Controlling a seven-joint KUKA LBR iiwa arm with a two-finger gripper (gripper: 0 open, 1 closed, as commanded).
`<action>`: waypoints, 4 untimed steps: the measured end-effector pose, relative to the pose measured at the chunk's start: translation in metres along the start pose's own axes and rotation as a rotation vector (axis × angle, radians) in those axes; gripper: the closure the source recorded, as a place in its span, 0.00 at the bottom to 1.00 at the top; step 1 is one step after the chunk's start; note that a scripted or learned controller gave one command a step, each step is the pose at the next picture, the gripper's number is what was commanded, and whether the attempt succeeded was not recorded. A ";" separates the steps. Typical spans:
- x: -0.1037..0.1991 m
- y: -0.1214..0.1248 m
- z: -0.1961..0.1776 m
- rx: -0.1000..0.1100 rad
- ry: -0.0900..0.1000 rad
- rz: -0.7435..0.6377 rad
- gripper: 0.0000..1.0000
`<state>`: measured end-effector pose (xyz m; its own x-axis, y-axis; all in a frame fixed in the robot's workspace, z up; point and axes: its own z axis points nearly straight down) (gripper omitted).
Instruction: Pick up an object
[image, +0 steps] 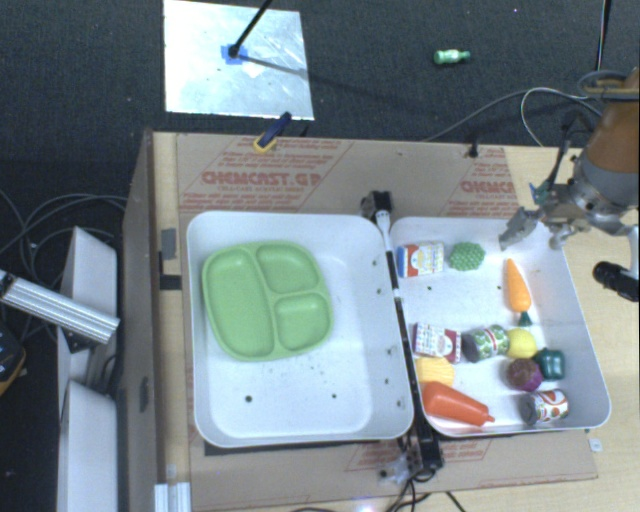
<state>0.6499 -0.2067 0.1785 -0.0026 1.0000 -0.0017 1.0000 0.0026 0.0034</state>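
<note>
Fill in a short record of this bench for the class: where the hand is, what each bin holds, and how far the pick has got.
hand: above the right bin's far rim, nothing seen between its fingers
left bin: green divided plate
right bin: toy foods, among them a carrot, a green broccoli piece, a lemon
nearest item to hand: carrot
pick: not yet made

robotics lab | bench bins | loose cables | toy food | taped floor sheet
</note>
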 end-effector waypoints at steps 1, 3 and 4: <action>0.001 -0.029 0.094 0.002 0.002 0.002 0.00; 0.069 -0.012 0.094 0.002 0.002 -0.002 1.00; 0.114 -0.075 -0.009 -0.003 0.002 -0.002 1.00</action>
